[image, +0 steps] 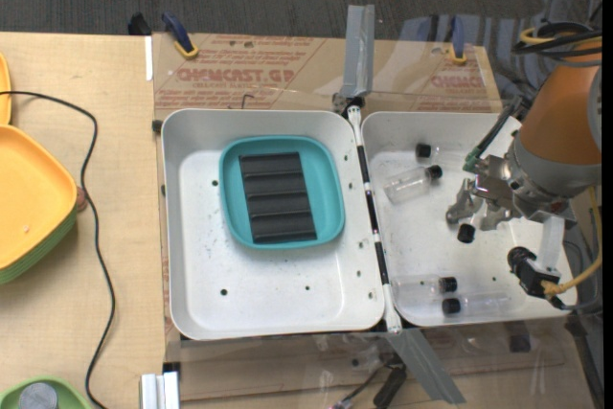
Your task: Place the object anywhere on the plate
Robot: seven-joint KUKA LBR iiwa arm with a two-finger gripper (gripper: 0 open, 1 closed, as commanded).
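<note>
The teal plate [329, 206] with a dark ridged middle lies in the left bin [192, 235]. Several clear vials with black caps lie in the right bin [421, 244]. One vial [412, 179] is near the bin's upper left, and a small one [421, 149] sits above it. Two more vials [446, 284] [452, 306] rest near the front wall. My gripper [467, 212] hangs over the right bin's middle, well right of the plate. A black-capped vial [466, 232] sits right at its tip; whether it is gripped is unclear.
The raised divider [369, 196] between the two bins runs between my gripper and the plate. A yellow dish [29, 196] and a black cable [96, 206] lie on the wooden bench to the left. Cardboard [249, 72] lines the back.
</note>
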